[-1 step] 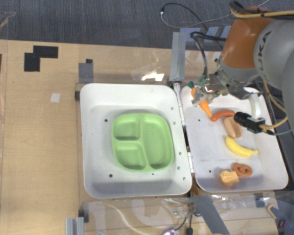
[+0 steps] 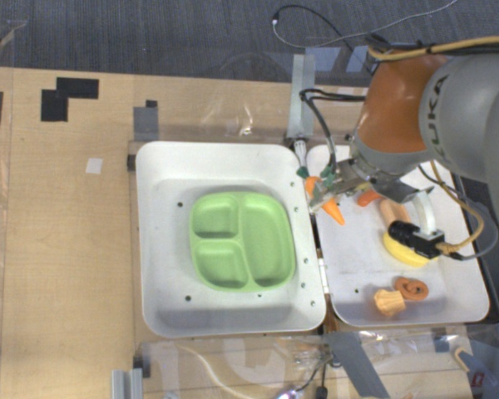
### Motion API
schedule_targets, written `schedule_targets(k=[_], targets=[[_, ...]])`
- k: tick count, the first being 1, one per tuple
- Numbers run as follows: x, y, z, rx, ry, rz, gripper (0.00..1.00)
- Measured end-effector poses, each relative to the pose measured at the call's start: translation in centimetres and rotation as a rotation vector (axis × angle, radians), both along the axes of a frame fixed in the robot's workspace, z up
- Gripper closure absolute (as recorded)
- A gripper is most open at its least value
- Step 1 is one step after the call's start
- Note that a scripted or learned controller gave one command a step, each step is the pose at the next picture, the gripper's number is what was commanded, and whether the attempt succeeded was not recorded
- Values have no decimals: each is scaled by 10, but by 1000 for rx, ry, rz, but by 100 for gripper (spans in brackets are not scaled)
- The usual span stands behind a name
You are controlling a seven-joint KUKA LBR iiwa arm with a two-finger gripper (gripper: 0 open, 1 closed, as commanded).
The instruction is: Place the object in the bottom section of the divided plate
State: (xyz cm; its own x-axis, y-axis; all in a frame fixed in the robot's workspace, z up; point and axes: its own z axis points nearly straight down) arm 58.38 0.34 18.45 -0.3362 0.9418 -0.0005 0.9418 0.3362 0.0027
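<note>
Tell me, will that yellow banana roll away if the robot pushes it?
Probably not far. The banana is curved and lies flat in the right bin, so it would likely slide or spin, not roll. It looks like smooth toy plastic, so it may be light, stiff and a bit slippery for the pincer.

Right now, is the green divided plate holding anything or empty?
Empty. All three sections of the green divided plate show bare green; it lies flat in the left bin. The toy food items sit in the right bin.
</note>
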Motion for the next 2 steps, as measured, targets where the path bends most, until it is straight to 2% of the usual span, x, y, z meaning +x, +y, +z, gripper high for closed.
schedule_targets(k=[1, 2], targets=[[0, 0, 0, 0, 0, -1, 0], [-10, -14, 12, 1, -1, -138, 0]])
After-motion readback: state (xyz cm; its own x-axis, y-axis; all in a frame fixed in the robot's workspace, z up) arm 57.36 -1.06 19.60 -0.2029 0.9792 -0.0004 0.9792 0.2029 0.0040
